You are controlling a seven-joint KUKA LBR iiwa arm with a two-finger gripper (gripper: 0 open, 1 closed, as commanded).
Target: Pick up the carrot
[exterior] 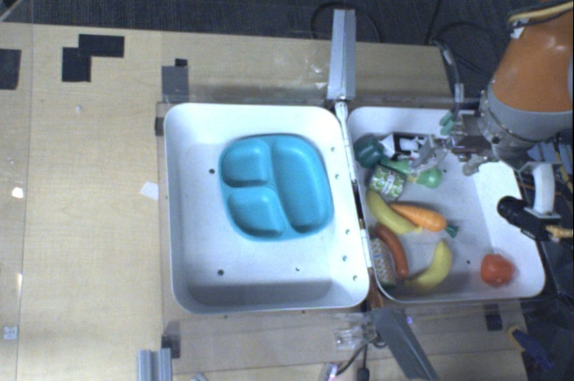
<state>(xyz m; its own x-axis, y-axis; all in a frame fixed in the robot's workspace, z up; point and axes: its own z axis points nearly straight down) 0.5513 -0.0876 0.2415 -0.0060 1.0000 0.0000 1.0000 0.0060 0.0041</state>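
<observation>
Claw: gripper (437,157) sits low over the back of the right bin (516,213), reaching in from the right; whether its fingers are spread or pressed together cannot be told.
Arm: orange band (538,65) above the wrist, at the right edge.
Carrot: carrot (420,216) lies in the right bin's middle, in front of the claw and apart from it.
Carrot axis: long axis runs left to right, slightly down; green end at the right.
Neighbours: it rests across a banana (387,215); a second banana (435,267) and a sausage (393,251) lie nearer the front; a tomato (496,269) sits at the front right.
Behind: green can (388,182) just left of the claw.
Left bin: left bin (193,218) bears a blue divided plate (273,185).
</observation>
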